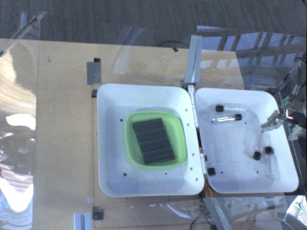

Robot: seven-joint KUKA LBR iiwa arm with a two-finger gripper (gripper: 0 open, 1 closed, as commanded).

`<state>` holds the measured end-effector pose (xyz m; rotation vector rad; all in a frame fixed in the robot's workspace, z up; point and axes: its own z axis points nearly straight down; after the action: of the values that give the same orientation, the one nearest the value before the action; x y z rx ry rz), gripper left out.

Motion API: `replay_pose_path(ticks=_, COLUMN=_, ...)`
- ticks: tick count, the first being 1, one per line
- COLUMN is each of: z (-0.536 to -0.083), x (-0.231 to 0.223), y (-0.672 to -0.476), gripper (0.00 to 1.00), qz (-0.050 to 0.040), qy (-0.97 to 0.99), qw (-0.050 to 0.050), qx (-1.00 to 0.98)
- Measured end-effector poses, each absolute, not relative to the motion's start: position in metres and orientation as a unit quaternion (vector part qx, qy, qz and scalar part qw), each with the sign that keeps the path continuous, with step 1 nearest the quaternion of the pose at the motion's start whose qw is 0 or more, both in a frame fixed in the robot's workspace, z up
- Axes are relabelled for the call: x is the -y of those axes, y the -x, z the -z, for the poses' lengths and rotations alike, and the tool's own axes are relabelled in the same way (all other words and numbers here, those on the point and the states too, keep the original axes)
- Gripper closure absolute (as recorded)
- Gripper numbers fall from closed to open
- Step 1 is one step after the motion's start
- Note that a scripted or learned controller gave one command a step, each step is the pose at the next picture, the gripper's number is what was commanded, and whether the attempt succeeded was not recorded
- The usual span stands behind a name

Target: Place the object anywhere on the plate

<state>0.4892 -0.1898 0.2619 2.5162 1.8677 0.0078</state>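
Note:
A green square plate (132, 128) rests in the left white bin (110, 176). A dark grey ribbed rectangular block (153, 141) lies flat on the plate, slightly turned, covering most of its middle. My gripper (271, 121) reaches in low over the right edge of the right white bin (225, 183), far from the plate. Only its grey tip shows, with nothing visibly in it.
Several clear tubes with black caps lie in the right bin: one tube (228, 119) at the back and two (268, 161) by the gripper. A grey metal bar (194, 59) stands behind the seam between the bins. Cables hang at the far right.

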Motion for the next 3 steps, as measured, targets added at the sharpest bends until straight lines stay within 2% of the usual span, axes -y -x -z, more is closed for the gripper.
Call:
replay_pose_path(ticks=2, z=-0.283, x=0.204, y=-0.489, gripper=0.0, qz=-0.0011, qy=-0.655, qw=0.004, qx=-0.756)
replay_pose_path(ticks=3, z=-0.26, x=0.205, y=-0.489, gripper=0.0, qz=-0.0011, qy=-0.67, qw=0.003, qx=-0.742)
